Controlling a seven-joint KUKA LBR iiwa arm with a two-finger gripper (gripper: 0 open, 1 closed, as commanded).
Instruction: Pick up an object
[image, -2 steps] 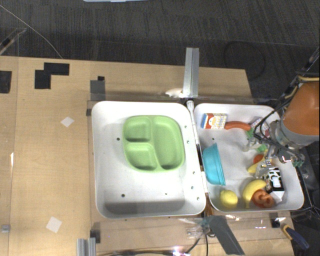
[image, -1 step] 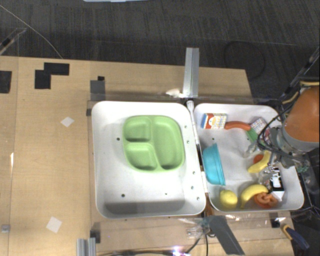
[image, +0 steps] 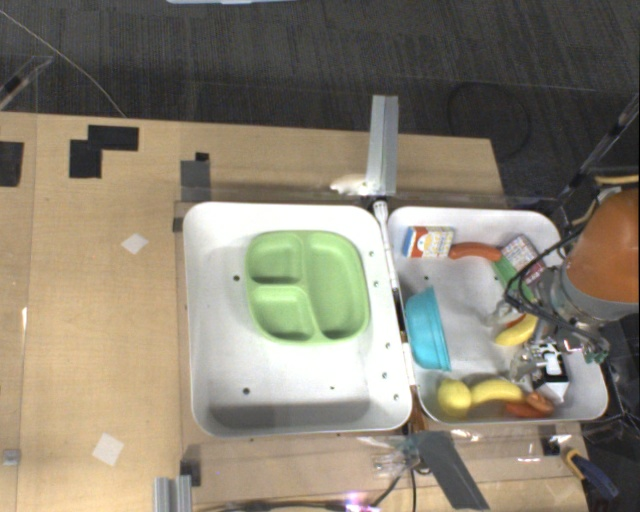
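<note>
The arm, with its orange band (image: 608, 250), reaches into the right bin (image: 470, 300) from the right. My gripper (image: 538, 362) is low over that bin's right side. A small yellow piece (image: 512, 331) lies just to its left, and a banana (image: 495, 391) with a red-orange thing (image: 535, 404) lies just below it. I cannot tell whether it touches any of them. A yellow lemon (image: 454, 397) sits at the front left of the bin, and a blue bowl (image: 428, 328) leans by the left wall.
At the back of the right bin lie a white and orange carton (image: 428, 242), an orange carrot-like piece (image: 475, 253) and a small colourful packet (image: 517, 251). The left bin (image: 215, 330) holds a green divided plate (image: 305, 285). A metal post (image: 383, 145) stands behind the bins.
</note>
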